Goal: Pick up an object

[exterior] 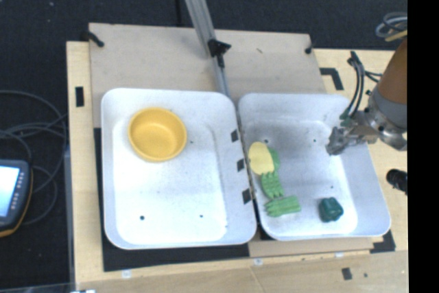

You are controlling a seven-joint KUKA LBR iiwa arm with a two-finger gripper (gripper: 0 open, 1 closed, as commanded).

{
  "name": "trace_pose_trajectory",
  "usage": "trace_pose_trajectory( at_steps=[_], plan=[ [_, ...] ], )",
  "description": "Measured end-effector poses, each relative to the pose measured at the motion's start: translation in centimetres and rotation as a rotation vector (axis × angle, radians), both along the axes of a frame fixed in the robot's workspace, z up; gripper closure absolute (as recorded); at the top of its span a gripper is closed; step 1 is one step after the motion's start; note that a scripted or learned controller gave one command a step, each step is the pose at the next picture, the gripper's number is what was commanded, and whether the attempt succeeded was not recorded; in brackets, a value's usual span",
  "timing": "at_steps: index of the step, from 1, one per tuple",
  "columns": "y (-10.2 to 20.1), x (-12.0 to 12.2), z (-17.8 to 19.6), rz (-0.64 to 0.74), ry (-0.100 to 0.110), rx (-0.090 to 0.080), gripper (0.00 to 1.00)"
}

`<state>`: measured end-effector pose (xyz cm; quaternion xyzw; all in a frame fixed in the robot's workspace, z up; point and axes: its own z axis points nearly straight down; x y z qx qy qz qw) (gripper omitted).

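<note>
Your claw (336, 142) hangs over the right bin (363, 168); I cannot tell its state. The small dark green object (330, 209) sits near the bin's front wall, so a descent there risks clipping the rim.

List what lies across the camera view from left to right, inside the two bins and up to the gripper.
Yellow bowl in the left bin → pale yellow piece → light green toy → dark green block, all in the right bin → gripper.
</note>
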<state>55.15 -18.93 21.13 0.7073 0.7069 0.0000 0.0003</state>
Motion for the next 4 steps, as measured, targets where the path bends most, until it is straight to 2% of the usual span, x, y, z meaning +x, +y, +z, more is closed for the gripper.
trace_pose_trajectory(
  at_steps=[1, 3, 4],
  plan=[
    [-0.1, 0.1, 4.5, 0.0, -0.004, -0.001, 1.0],
    [11.2, -1.1, 2.9, 0.005, 0.0, 0.001, 1.0],
    [15.9, -0.7, 3.7, 0.004, -0.001, 0.001, 1.0]
  ],
)
